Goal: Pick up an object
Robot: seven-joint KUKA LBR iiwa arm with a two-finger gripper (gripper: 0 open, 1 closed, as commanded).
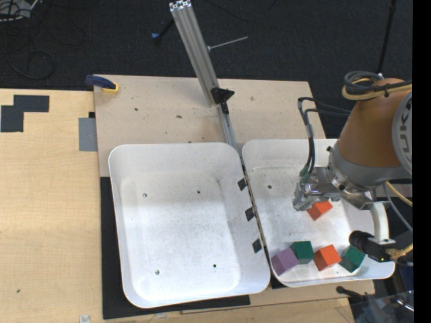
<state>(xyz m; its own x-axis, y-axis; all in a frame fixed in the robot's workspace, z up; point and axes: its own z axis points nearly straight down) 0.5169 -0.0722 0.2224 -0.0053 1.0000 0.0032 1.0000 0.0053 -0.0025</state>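
the gripper [311, 199] hangs low in the right bin [283, 163] just above an orange block [320, 209], whether clamped on it i cannot tell, while a purple block [284, 260], two green blocks [302, 250] and another orange block [327, 256] crowd the near wall.

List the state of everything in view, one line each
Gripper: low in the right bin, over an orange block.
Orange block: under the gripper, tilted; grip unclear.
Second orange block: resting in the right bin.
Purple block: resting by the near rim.
Green block: resting.
Second green block: resting, tilted.
Right bin: holds all five blocks.
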